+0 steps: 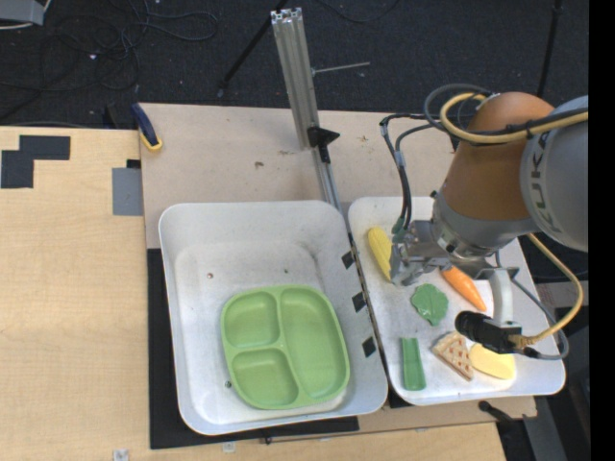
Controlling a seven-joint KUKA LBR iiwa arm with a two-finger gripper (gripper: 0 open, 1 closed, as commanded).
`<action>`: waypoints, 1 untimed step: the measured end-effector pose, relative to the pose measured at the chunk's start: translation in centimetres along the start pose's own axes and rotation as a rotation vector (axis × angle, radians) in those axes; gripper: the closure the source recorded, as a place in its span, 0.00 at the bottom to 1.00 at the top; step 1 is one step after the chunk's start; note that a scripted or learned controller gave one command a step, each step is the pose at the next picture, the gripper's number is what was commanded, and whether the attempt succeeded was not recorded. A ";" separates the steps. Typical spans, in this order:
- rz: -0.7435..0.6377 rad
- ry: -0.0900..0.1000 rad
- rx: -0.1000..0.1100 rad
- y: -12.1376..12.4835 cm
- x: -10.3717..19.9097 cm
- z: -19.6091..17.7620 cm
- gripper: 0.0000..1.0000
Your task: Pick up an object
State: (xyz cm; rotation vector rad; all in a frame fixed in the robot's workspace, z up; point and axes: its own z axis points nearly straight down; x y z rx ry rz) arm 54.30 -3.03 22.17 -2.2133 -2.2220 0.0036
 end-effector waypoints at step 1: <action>-0.001 0.000 0.000 -1.1 5.3 0.8 1.00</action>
